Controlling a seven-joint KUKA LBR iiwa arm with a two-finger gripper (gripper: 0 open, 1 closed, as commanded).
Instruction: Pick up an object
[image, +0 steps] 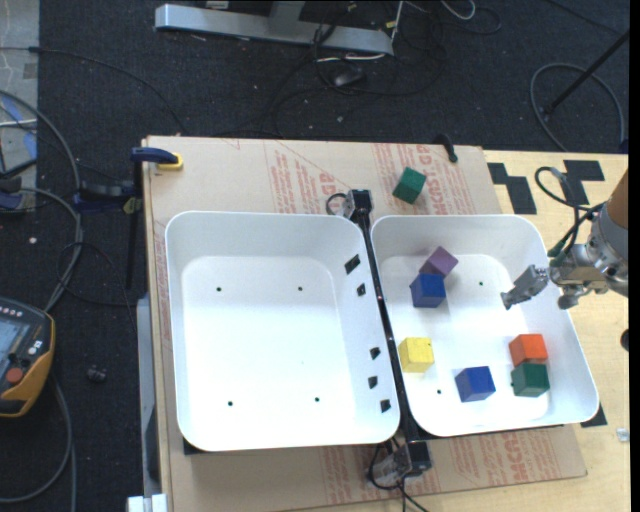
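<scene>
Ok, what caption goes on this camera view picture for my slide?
Robot claw hovers over the right bin of colored blocks, one green block outside on the bench.

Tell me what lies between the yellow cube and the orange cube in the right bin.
In the camera view, only bare white bin floor separates the yellow cube and the orange cube.

One fixed camera looks down aslant on both white bins (270, 235).

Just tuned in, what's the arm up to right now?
The arm's tool hangs over the right bin, near its right wall, with nothing visibly in it. Six blocks lie in that bin, the orange block and a green block closest to the tool. Another green block sits outside on the bench.
</scene>
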